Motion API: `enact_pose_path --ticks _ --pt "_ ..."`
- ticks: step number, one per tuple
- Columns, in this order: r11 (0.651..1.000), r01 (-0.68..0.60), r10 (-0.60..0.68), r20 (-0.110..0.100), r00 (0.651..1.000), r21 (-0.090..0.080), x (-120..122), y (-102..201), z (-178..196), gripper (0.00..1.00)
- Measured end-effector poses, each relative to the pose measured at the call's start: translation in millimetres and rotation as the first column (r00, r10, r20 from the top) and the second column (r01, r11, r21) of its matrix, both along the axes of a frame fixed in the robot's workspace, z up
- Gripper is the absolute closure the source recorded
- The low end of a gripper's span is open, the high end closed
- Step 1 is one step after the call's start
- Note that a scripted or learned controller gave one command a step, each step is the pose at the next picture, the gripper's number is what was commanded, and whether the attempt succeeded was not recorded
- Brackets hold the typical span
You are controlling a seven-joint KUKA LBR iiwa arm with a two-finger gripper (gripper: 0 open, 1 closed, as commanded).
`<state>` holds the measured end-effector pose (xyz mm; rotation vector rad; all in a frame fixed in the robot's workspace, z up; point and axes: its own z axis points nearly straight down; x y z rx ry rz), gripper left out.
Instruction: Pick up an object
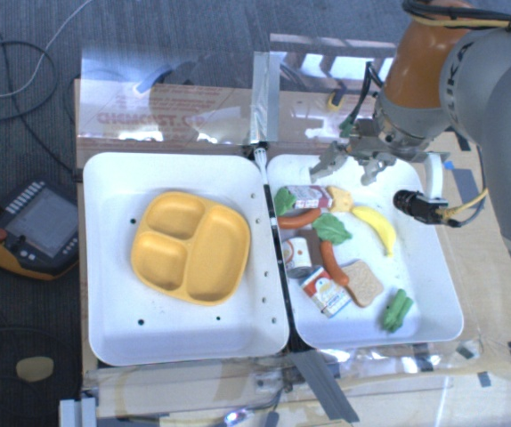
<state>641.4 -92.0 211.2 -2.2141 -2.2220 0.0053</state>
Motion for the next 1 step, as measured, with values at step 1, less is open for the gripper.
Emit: enact_pose_path --ticks 1 --pt "0.997 -0.081 0.081 0.014 0.997 -0.008 13.1 -22.1 -112.1 0.00"
